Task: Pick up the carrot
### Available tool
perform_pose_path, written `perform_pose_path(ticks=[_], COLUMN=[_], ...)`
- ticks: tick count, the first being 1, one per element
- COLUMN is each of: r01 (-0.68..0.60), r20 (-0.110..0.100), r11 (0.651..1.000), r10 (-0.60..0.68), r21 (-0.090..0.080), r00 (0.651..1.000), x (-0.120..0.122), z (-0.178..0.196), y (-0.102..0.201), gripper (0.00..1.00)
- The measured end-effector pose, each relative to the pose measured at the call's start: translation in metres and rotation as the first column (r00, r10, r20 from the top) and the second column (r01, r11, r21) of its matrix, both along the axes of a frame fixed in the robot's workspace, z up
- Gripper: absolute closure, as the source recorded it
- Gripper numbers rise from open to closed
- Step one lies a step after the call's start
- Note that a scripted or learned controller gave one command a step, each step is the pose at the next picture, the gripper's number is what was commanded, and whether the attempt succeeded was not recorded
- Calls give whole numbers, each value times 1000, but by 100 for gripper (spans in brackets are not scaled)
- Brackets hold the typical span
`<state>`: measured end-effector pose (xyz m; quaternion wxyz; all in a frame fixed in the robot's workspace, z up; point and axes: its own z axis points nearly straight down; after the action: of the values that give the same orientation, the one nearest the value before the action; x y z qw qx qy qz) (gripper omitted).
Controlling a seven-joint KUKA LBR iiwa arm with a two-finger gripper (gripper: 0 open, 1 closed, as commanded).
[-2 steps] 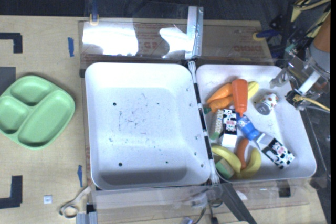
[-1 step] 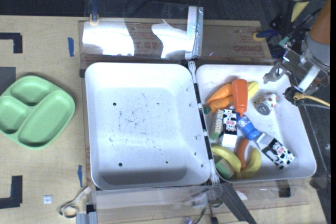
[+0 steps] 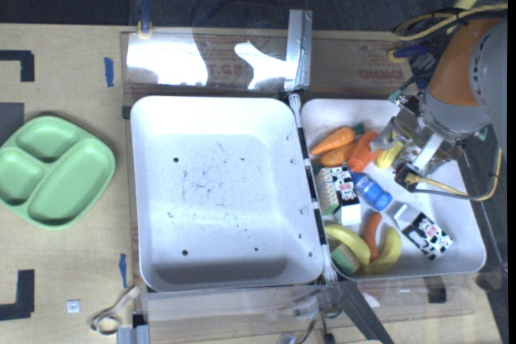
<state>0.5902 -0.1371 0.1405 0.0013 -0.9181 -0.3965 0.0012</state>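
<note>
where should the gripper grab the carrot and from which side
Probably grip the carrot across its thick middle, coming straight down from above. It lies flat, long axis slanting from lower left to upper right, near the right bin's left wall, so the fingers should close across its narrow width. Its right end sits close to another orange toy, so stay nearer the left half.

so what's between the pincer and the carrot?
In the camera view, a red-orange item lies between the pincer and the carrot.
</note>
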Motion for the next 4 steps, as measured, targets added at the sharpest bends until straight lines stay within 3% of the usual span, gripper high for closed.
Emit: perform_pose_path(ticks=[1,2,3,4], r01=[49,-62,-287,-441], r20=[2,-1,6,2], r11=[999,998,958,898], r10=[-49,62,287,441], r21=[-2,1,-3,1], r00=[999,998,958,898], x=[56,36,73,20], z=[12,-14,-36,-23], y=[-35,20,-31,29], gripper=[0,0,0,0])
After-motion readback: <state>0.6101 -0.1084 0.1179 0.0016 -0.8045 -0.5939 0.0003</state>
